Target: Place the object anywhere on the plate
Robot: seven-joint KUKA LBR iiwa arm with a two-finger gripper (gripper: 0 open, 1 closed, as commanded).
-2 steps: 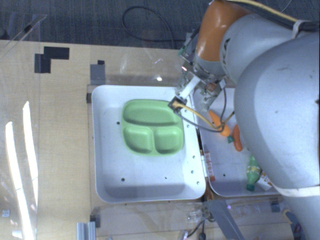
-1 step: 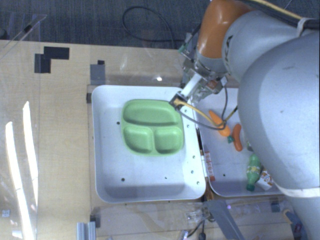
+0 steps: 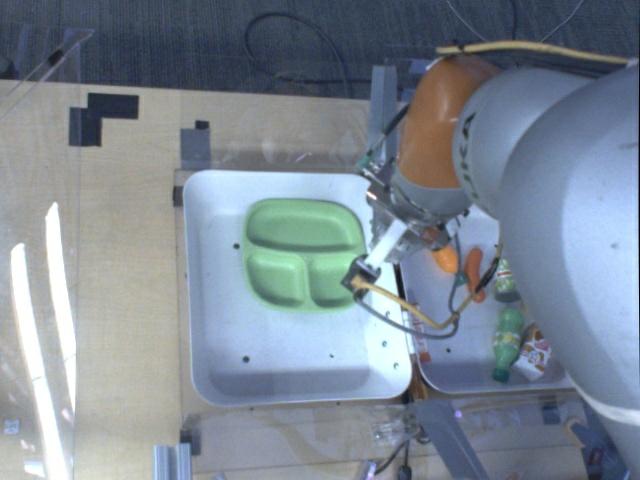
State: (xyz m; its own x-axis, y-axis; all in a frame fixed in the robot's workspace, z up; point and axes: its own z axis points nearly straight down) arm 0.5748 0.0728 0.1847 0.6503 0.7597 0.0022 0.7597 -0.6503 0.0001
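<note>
**A:** Your plate point(image 3: 300, 248), the green divided one, lies in the left bin point(image 3: 215, 368), toward its upper right.

**B:** And the arm point(image 3: 540, 168)?

**A:** It reaches in from your right and hangs over the seam between the two bins. The gripper point(image 3: 432, 236) sits below the orange band point(image 3: 435, 128), over the left edge of the right bin point(image 3: 450, 368), near the plate's right rim.

**B:** Open or closed?

**A:** You can't tell from this view. The wrist hides it.

**B:** Where's the object?

**A:** Which one is yours, I can't tell. Two orange pieces point(image 3: 446, 260) lie just below the gripper in the right bin. A green bottle point(image 3: 507, 333) and a small red-and-white carton point(image 3: 535, 353) lie lower down, close together at the arm's edge. All of them are in the right bin, apart from the plate.
</note>
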